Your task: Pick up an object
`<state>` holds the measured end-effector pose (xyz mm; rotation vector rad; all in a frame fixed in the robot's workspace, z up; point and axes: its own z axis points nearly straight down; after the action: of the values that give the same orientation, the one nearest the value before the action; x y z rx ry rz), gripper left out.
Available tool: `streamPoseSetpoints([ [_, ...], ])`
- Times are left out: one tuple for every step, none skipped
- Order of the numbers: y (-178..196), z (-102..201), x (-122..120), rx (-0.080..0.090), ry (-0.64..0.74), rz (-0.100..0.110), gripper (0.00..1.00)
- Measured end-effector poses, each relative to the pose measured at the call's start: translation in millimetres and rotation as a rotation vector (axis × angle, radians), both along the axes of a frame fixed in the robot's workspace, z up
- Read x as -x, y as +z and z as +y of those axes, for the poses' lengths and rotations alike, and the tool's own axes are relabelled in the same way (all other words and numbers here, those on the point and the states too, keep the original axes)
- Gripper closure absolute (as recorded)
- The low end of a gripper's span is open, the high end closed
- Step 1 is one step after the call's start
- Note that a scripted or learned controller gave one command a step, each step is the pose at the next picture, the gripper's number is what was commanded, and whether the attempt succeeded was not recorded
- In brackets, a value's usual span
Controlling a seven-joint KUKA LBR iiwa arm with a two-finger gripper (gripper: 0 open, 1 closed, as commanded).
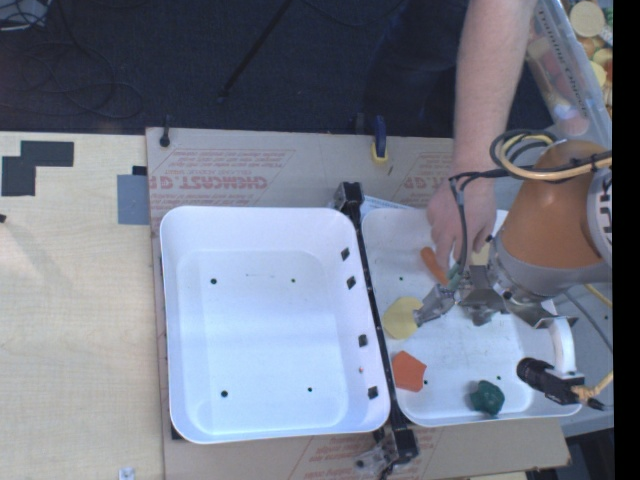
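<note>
The gripper (440, 303) hung low over the right bin (455, 413), its fingers spread and pinching nothing. Just left of its tips lay a pale yellow disc (402, 317), flat and round. An orange block (408, 370) sat nearer, by the bin's left wall; a dark green lump (488, 397) lay near the near rim. A thin orange piece (434, 263) lay farther back, beside a person's hand (460, 218). The left bin (180, 268) offered open floor.

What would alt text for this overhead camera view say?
A grey-and-orange robot arm's gripper hovers low in the right bin, beside a yellow disc, with an orange block and green lump nearby. A person's hand reaches in too.
</note>
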<state>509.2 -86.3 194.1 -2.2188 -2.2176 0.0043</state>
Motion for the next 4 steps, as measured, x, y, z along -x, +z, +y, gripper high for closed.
streamPoseSetpoints([
  [17, -80, -50, 0.005, -0.002, -0.008, 0.00],
  [-113, -65, -77, 0.001, 0.002, -0.003, 0.00],
  [-97, -67, -76, 0.000, -0.003, -0.001, 1.00],
  [-38, -2, -89, -0.001, 0.007, -0.007, 1.00],
])
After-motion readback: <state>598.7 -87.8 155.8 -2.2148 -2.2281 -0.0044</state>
